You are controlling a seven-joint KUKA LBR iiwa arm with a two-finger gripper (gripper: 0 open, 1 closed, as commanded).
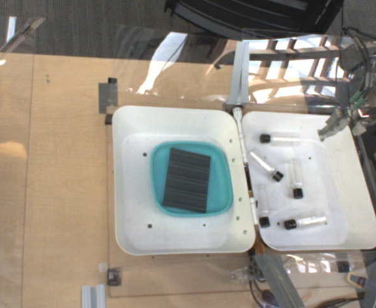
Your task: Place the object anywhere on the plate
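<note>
- The left shallow white plastic bin (130, 230) holds a teal, rounded-square plate (221, 191) near its middle, a little toward the bin's left wall.
- A dark grey, ribbed rectangular block (187, 179) lies flat on the plate, inside its rim on every side.
- The block's long axis runs from the bin's far edge toward its near edge, tilted slightly so the far end leans toward the right wall; its ribs run across the short way.
- The right shallow white plastic bin (351, 226) touches the left one along a shared middle edge and holds several small clear tubes with black caps.
- One tube (276, 137) lies near the right bin's far-left corner, pointing across; a second (265, 165) lies slanted near the left wall.
- A third tube (297, 179) stands lengthwise near the bin's middle; a fourth (305, 222) lies across near the near edge, with a lone black cap (264, 221) by the near-left corner.
- The grey two-finger gripper (332, 127) hangs over the far-right corner of the right bin, well apart from the plate; how far its fingers are spread cannot be told, and nothing is seen between them.
- Both bins rest on a pale wooden bench (47, 172).
</note>
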